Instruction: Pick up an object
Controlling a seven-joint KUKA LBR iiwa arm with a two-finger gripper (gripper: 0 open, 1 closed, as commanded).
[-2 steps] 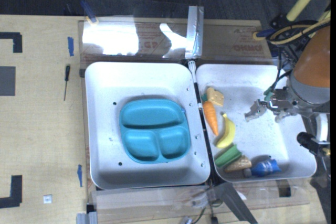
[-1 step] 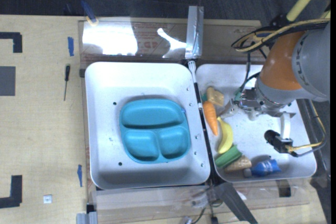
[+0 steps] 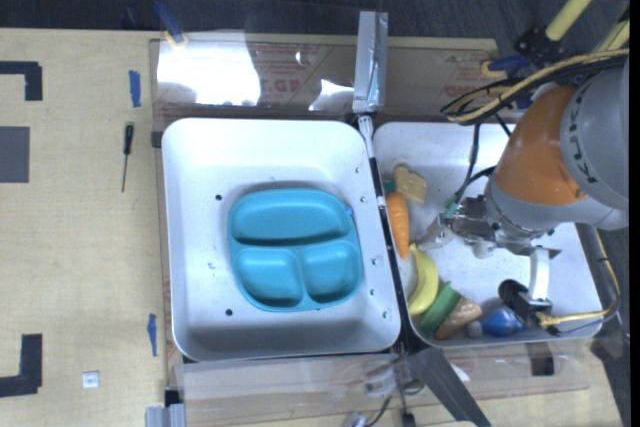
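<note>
My gripper [image 3: 462,218] hangs low over the middle of the right bin [image 3: 580,260], below the grey wrist with its orange band. Along that bin's left wall lie a tan block [image 3: 409,183] and an orange carrot [image 3: 398,221], both just left of the gripper. A yellow banana [image 3: 426,279] lies nearer the front, with a green piece [image 3: 441,306] beside it. A brown and tan piece [image 3: 462,318] and a small blue object [image 3: 497,322] rest by the front wall. I see nothing held in the gripper.
The left bin [image 3: 190,215] holds a blue divided plate [image 3: 294,247] at its centre. A raised divider [image 3: 381,215] separates the two bins. Yellow cables [image 3: 500,85] loop behind the right bin. A thin dark tool [image 3: 126,153] lies on the bench to the left.
</note>
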